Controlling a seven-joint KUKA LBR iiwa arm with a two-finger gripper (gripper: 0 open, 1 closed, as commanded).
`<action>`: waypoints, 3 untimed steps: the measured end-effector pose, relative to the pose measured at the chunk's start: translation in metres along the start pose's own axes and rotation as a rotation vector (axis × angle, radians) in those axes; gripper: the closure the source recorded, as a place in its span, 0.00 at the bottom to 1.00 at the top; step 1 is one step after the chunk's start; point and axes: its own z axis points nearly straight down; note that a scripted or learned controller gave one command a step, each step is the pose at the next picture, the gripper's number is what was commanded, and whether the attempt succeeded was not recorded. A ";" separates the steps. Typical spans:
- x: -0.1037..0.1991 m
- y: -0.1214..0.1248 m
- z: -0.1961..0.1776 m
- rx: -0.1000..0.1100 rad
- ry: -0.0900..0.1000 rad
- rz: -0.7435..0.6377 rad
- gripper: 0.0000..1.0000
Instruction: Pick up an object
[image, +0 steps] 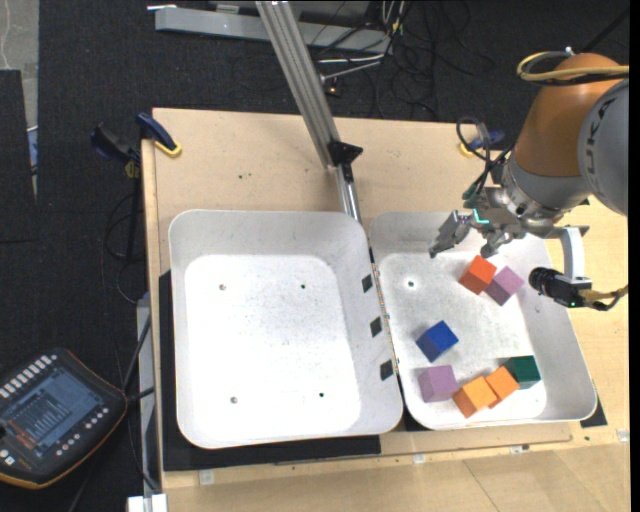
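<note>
Trouble could come from crowding: your claw (468, 234) hangs spread and holding nothing above the right bin (570, 385), just beside the orange cube (479, 273), which touches a purple cube (506, 284); a descent could nudge both. That bin also holds a blue cube (436, 339), a purple block (437, 382), an orange block (484, 389) and a green block (523, 371). The left bin (190, 300) sits alongside.

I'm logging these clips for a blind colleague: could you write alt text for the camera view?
A grey and orange arm reaches in from the right, its open gripper holding nothing, above the right bin near an orange block and a purple block. Nearer the front lie a blue block, another purple, another orange and a green one.
</note>
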 end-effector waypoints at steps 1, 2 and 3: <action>0.000 0.001 -0.002 -0.004 -0.001 -0.001 0.00; -0.002 0.003 0.062 0.002 -0.001 0.002 0.00; -0.002 0.004 0.081 -0.007 -0.002 0.002 0.00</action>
